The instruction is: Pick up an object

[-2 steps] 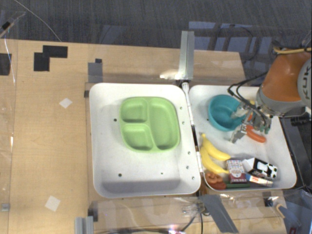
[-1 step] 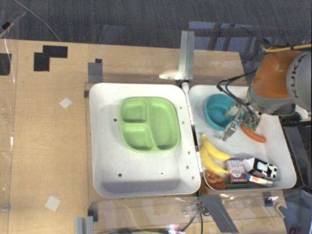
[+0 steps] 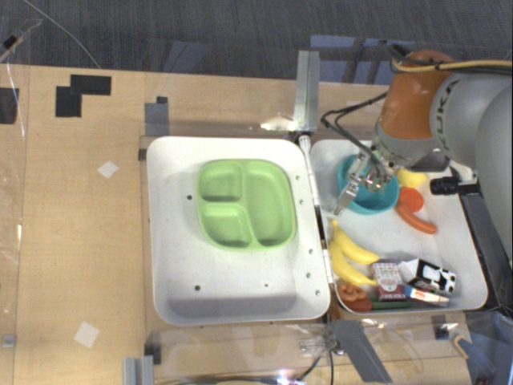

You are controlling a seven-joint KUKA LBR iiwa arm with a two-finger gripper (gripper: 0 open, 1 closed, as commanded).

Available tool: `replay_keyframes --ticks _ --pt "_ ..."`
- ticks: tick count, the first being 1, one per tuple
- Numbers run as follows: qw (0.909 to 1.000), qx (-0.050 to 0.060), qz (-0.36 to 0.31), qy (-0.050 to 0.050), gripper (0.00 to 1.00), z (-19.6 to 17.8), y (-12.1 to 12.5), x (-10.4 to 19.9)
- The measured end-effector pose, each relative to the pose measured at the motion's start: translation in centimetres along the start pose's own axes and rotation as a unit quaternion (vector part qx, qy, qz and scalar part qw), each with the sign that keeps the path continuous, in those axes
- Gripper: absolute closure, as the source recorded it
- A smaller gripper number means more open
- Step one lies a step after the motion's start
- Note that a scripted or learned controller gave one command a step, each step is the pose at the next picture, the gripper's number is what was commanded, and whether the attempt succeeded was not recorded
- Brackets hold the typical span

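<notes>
My gripper (image 3: pixel 349 194) hangs low over the left side of the right bin (image 3: pixel 469 251), at the left rim of a teal bowl (image 3: pixel 377 198). I see nothing held in it. To the right of the bowl lie an orange carrot-like piece (image 3: pixel 418 213) and a yellow piece (image 3: pixel 413 178). Two bananas (image 3: pixel 351 255) lie in front of the gripper along the bin's left wall. A small printed box (image 3: pixel 387 275), a black and white object (image 3: pixel 437 277) and a marker (image 3: pixel 421 296) sit along the front edge.
The left bin (image 3: pixel 172 247) holds a green divided plate (image 3: pixel 244 203). A metal divider (image 3: pixel 314 207) runs between the two bins. The grey arm with its orange band (image 3: pixel 413 95) and black cables cover the right bin's back part.
</notes>
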State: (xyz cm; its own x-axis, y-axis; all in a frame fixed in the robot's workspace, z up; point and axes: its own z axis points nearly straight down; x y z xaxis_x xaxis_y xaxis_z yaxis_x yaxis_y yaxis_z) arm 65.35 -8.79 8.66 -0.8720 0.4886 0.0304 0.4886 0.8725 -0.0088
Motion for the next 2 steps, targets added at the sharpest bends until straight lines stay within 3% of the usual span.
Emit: replay_keyframes --ticks 1,2 --pt "0.9933 -0.003 -0.114 -0.018 0.0 -5.3 -3.3 -1.9" --pt "0.995 -0.005 -0.097 -0.023 0.0 -0.3 -1.2 1.6"
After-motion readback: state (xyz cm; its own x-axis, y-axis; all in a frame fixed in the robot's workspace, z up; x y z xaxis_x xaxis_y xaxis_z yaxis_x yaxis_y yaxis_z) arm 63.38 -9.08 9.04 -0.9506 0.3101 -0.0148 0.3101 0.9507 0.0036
